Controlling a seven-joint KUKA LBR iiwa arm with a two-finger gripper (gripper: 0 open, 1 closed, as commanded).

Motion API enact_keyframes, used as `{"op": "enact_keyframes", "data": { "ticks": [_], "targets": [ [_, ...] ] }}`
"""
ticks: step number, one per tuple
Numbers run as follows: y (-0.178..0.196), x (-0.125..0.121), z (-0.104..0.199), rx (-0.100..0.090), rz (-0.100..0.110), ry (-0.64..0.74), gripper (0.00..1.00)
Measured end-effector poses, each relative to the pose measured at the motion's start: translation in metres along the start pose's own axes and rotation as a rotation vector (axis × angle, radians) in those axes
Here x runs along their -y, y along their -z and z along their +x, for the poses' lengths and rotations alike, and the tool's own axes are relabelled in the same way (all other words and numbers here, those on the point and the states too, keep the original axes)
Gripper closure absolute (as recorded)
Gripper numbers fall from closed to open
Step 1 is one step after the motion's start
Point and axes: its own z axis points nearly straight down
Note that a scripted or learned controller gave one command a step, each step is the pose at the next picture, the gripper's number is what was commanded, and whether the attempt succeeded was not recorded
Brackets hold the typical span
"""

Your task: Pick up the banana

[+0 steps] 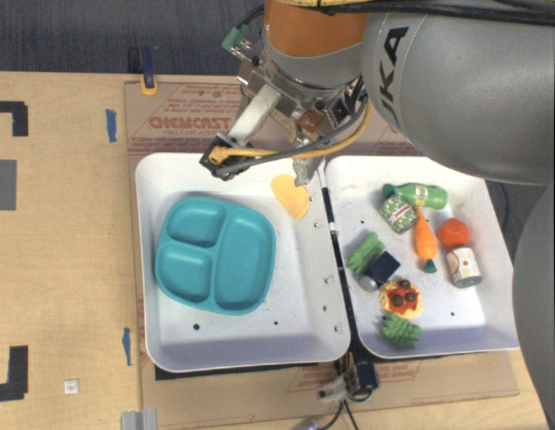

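Where the left bin [259,334] meets the right bin [465,316], toward the far edge, lies the banana [291,197], a smooth, stubby yellow wedge. The gripper [302,170] hangs at its far tip; whether it is parted or closed cannot be told. To the left sits a glossy teal tray [214,253], rounded and three-welled.

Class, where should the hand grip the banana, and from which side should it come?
Probably from straight above, across the short width of the banana at mid-length: it lies flat in the left bin, close to that bin's right wall, leaving little room for a sideways approach.
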Motion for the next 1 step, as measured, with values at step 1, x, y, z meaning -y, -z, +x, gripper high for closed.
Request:
{"op": "enact_keyframes", "data": {
  "ticks": [1],
  "targets": [
    [-0.1451,0.0035,-0.0379,0.000,0.000,0.186,0.00]
  ]
}}
